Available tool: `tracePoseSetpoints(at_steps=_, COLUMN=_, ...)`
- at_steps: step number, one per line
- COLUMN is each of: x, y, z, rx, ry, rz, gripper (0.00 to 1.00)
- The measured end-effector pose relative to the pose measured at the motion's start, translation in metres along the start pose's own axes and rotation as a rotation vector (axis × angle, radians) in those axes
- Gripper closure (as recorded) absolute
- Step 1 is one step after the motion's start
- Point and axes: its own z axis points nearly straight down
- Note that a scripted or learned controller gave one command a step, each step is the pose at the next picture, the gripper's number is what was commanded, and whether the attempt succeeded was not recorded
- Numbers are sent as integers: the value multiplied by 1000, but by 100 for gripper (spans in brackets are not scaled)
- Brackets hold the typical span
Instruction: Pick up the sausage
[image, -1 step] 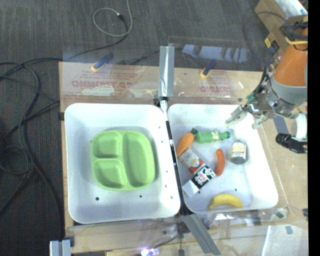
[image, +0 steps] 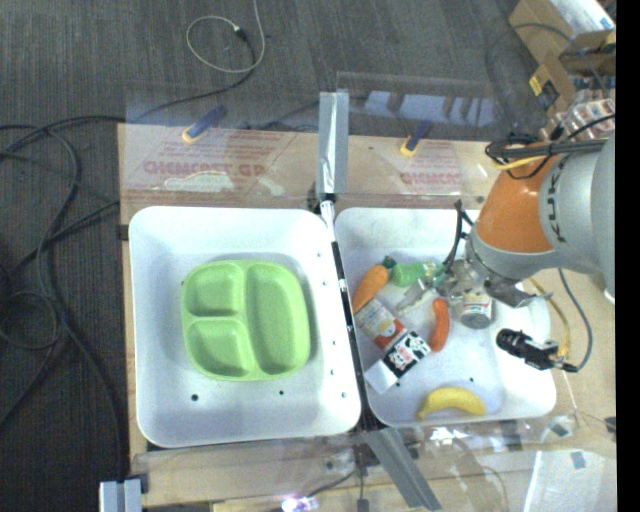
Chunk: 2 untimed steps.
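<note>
The sausage (image: 439, 325), a short reddish-orange piece, was seen lying in the right bin (image: 520, 395), tilted slightly from upright in the view, near the bin's middle. Just left of it and below, a small black-and-white carton (image: 405, 353) was noted, touching or nearly touching the sausage's lower end. Further left, a small packet with a pale label (image: 377, 320) was recorded beside the carton, and above that a carrot (image: 368, 285) with green top was found pointing down toward the bin's left wall. A green-capped clear bottle (image: 412, 276) was observed lying between the carrot and the arm. The tool (image: 472, 303) was positioned just to the right of the sausage, low over the bin, with a metallic round part visible at its end; nothing was seen between its fingers, and whether it was open or closed could not be told from this slanted view. The grey arm with orange band (image: 515, 215) was seen reaching in from the right, above the tool. A banana (image: 451, 403) was noted near the front wall of the right bin, well apart from the sausage. In the left bin (image: 160, 400), a green divided plate (image: 246, 320) with three compartments was recorded. Both bins were set side by side on the surface (image: 150, 170).
</note>
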Motion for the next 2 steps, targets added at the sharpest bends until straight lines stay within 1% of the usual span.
tracePoseSetpoints(at_steps=1, x=1, y=0, z=-8, rx=0, ry=2, rz=0, gripper=100)
tracePoseSetpoints(at_steps=2, x=43, y=21, z=-116, rx=1, ry=-2, rz=-7, gripper=100)
